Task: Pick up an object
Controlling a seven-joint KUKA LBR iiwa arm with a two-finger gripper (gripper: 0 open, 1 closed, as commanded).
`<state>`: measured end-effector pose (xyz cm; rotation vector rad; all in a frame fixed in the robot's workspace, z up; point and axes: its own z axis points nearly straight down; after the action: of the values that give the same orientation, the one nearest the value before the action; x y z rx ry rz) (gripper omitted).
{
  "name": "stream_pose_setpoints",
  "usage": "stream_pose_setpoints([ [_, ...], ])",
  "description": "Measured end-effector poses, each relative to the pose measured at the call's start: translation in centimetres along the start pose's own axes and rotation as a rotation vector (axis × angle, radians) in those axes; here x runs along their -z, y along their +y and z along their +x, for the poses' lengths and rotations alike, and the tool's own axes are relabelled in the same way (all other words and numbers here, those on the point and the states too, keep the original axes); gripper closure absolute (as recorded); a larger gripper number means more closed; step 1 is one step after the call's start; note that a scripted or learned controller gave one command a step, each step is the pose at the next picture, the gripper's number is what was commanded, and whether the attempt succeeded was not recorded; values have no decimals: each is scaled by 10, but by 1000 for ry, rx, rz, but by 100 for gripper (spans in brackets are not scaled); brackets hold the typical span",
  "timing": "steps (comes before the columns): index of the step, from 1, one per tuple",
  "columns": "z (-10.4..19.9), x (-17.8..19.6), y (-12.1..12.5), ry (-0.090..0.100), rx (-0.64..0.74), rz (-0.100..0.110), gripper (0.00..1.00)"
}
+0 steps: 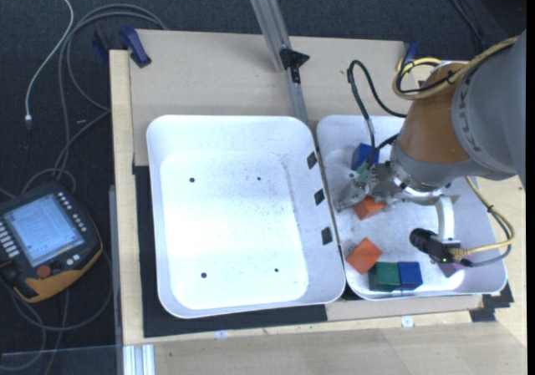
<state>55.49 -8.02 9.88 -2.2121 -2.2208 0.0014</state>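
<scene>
The gripper (361, 191) is down in the right bin (478, 281), near that bin's left wall. The big grey arm (493, 114) with its orange band (430, 123) comes in from the right and covers a lot of the bin.

A small orange block (368, 209) sits right under the gripper, touching it or just below it. You cannot tell if the fingers are open or closed, or if they hold the block. The block is squat, so no long side shows; it looks turned a bit, with one corner pointing down and left.

A blue block (363, 154) sits just above the gripper, partly hidden by the arm. Lower down is another orange block (364, 255), tilted like a diamond. Next to it, by the front wall, a green block (386, 275) and a second blue block (410, 273) sit side by side, touching. A small purple thing (449, 267) peeks out beside a black part of the arm.

The left bin (167, 139) is next to it. A yellow cable (485, 250) loops over the right bin.
</scene>
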Motion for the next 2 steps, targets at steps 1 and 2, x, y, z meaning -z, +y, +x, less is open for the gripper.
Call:
stream_pose_setpoints([
  [1, 1, 106, 9, -5, -1, -16, 0],
  [2, -18, -4, 18, -3, -5, 3, 0],
])
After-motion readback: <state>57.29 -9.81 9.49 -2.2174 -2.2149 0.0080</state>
